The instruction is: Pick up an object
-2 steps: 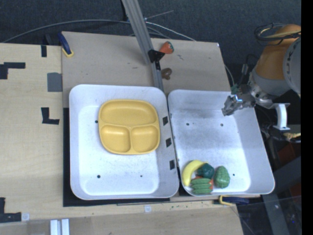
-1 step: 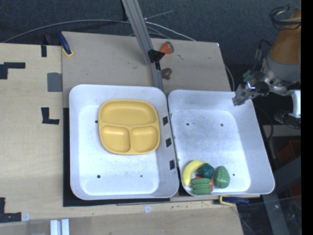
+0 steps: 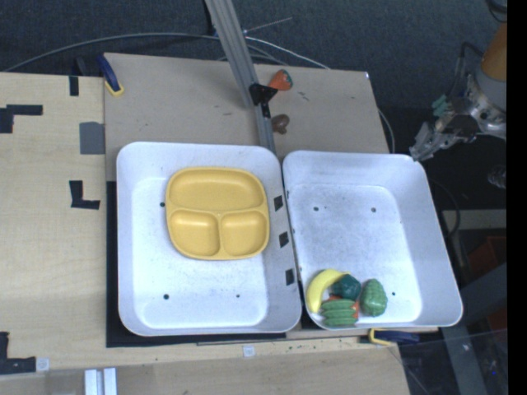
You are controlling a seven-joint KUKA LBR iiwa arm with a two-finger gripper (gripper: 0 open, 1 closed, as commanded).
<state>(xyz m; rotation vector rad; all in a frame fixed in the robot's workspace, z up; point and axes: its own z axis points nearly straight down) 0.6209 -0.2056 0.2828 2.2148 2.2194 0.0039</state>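
Camera view, top-down at a slant: 2 white bins side by side on the bench. Left bin (image 3: pixel 132 245) has 1 yellow plate (image 3: pixel 218 211) w/ 3 compartments, sitting in the upper half, flat, nothing on it. Right bin (image 3: pixel 362 212) has a cluster of toy food in its near-left corner: yellow banana (image 3: pixel 321 285) curved along the left of the pile, dark teal piece (image 3: pixel 347 287) just beside it, green veg (image 3: pixel 374 297) on the right, and a green-and-red piece (image 3: pixel 339 310) at the front edge. All 4 are touching or nearly touching, tight vs the bin wall.

Gripper (image 3: pixel 424 145) is at the far right, outside and above the right bin's upper-right corner, well apart from the food pile. Claw state: cannot tell, too small and blurred. Nothing visible in it. Arm (image 3: pixel 494 64) w/ orange band sits at the right edge.

A grey pole (image 3: pixel 235 44) runs diagonally from the top down to the gap btwn the bins, w/ a small orange-tipped clamp (image 3: pixel 278 81) next to it. Blue-yellow clamp (image 3: pixel 111 76) at the board's upper-left corner.
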